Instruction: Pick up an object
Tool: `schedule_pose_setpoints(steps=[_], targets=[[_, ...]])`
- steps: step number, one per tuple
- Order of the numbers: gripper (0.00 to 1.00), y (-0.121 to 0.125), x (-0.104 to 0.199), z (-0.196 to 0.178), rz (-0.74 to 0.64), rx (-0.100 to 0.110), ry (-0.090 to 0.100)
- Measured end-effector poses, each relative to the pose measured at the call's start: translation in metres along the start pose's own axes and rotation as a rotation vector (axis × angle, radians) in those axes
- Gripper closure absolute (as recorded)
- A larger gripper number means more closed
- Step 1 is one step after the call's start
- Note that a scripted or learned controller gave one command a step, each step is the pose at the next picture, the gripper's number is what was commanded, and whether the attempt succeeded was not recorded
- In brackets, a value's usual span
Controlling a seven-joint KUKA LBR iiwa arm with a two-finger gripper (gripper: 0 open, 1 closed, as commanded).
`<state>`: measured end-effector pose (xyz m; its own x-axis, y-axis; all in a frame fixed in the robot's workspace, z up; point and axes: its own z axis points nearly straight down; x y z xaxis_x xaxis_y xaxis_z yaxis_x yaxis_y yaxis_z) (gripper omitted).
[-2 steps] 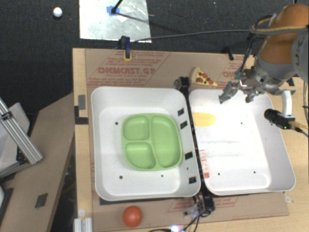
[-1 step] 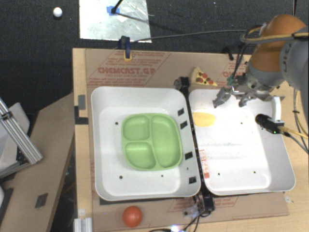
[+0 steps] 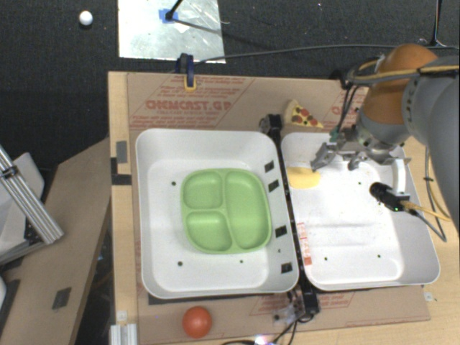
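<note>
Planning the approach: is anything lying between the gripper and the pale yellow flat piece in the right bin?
Nothing. In the camera view, the gripper hangs just right of the pale yellow flat piece, with bare white bin floor between them.

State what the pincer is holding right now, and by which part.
Nothing is seen held. The pincer hangs over the right bin, beside the pale yellow piece, with no object between its fingers.

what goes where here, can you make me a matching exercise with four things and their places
Things:
1. green divided tray
2. yellow piece
3. pizza slice toy
4. red ball

Places:
A. on the board behind the bins
B. in the left bin
C. on the board in front of the bins
D. in the right bin

Pairs: 1-B, 2-D, 3-A, 4-C
</note>
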<state>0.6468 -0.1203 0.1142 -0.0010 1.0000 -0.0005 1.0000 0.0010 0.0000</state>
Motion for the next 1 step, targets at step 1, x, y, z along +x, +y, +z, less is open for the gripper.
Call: schedule_pose_setpoints(steps=[1], targets=[[1.0,0.0014,0.0002,-0.0139,0.0,-0.005,0.0]])
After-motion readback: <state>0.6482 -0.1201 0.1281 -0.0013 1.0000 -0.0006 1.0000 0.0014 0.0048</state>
